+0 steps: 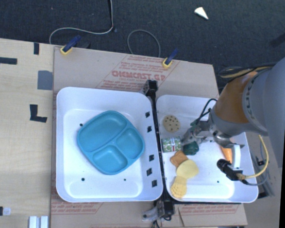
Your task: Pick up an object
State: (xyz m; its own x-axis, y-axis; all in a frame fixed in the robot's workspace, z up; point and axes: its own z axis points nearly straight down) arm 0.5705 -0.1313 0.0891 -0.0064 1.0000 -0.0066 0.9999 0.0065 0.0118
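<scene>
My gripper (191,139) reaches down into the right bin (225,190), just over a dark green object (192,148) near the bin's middle. Close to its left lie a small clear packet with green print (170,145) and an orange-brown piece (178,159). A round tan cookie (170,122) sits further back. Two pale yellow chip-like pieces (187,169) (178,188) lie toward the front. An orange and white object (230,154) rests at the right, partly under the arm. The fingers are hidden by the wrist.
The left bin (65,174) holds a blue divided plate (111,141). A black divider (153,136) runs between the bins. The grey arm with its orange band (233,100) covers the right bin's back right corner. Cables lie on the dark floor behind.
</scene>
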